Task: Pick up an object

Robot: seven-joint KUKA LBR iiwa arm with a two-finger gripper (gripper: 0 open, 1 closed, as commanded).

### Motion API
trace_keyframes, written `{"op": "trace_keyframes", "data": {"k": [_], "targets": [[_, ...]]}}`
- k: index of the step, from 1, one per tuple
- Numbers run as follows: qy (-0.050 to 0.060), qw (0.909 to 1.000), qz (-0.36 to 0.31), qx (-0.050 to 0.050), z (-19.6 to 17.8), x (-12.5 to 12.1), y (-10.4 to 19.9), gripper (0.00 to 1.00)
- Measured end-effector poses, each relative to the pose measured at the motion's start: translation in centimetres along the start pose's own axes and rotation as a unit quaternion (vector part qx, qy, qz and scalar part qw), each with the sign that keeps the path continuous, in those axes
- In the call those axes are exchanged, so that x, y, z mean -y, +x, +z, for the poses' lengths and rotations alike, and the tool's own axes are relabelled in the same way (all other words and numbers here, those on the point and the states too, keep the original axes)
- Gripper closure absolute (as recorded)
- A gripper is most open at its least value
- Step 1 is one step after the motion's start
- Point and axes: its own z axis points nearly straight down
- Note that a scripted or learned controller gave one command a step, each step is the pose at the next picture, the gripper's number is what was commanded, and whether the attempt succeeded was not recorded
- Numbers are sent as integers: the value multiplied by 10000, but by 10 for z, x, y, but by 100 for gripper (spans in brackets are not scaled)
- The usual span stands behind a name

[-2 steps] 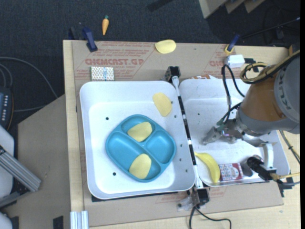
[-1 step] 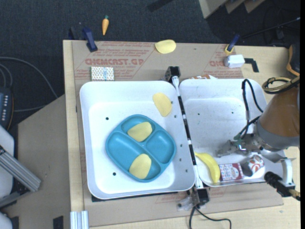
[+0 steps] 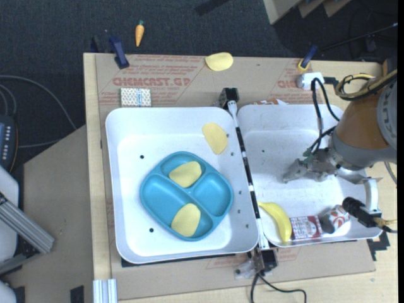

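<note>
My gripper (image 3: 304, 172) hangs low over the middle of the right bin (image 3: 278, 131), its grey fingers spread open with nothing between them. A yellow banana (image 3: 278, 218) lies at that bin's front left corner, below and left of the gripper. A red and white packet (image 3: 307, 227) and a small red and white can (image 3: 334, 219) rest along the front wall, just below the gripper. In the left bin (image 3: 136, 131) sits a blue divided plate (image 3: 151, 191) bearing two yellow pieces (image 3: 185, 173). A third yellow piece (image 3: 215, 137) lies near that bin's far right corner.
The arm's orange band (image 3: 361, 122) covers the right bin's right side, with cables looping above it. A black divider (image 3: 243, 163) runs between the bins. On the bench behind them lie a yellow lump (image 3: 219, 61) and a small patterned packet (image 3: 136, 96).
</note>
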Motion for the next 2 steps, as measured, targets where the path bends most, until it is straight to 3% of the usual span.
{"op": "trace_keyframes", "data": {"k": [1, 2], "targets": [[23, 10000, -3, -28, 0, 64, -64, 0], [6, 10000, 6, -9, -9, 63, -65, 100]]}}
